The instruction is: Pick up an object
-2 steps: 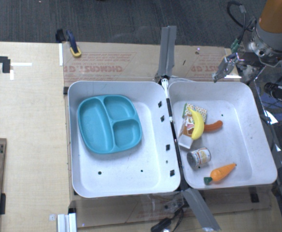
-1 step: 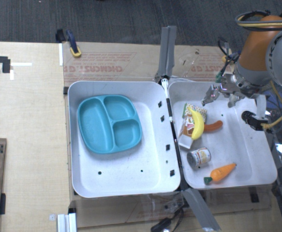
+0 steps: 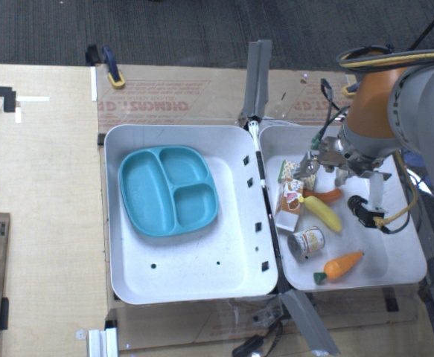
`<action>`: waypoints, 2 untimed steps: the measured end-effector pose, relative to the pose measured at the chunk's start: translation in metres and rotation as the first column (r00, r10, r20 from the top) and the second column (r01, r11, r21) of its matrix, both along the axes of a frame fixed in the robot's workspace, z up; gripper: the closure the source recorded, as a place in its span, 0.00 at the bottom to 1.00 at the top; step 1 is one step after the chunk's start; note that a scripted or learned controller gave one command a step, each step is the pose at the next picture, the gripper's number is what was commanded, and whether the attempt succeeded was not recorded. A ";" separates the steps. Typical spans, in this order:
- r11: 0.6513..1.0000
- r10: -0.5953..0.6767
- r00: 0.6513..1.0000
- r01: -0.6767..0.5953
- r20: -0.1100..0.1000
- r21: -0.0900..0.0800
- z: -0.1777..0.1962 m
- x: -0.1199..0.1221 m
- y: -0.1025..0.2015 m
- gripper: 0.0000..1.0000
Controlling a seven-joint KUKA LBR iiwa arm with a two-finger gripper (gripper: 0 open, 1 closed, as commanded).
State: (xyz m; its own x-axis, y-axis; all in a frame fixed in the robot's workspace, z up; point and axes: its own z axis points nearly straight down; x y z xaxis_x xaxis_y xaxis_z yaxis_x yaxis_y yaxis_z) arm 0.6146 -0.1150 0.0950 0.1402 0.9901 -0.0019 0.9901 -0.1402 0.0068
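I put the gripper low, just above the banana, to grab food; its grip I cannot tell.

You have two bins side by side. In the left bin lies a tray. In the right bin, a carton lies left, a banana beside it, a can nearer, a carrot nearest.

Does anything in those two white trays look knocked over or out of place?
Yes, mildly. In the right tray, a small can lies on its side among toy food heaped toward the divider. The blue plate in the left tray sits flat, slightly crooked.
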 end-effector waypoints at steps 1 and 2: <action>0.995 0.102 0.995 -0.102 0.001 -0.002 0.000 0.015 0.009 0.00; 0.988 0.154 0.988 -0.154 -0.012 0.004 -0.002 -0.043 0.005 0.00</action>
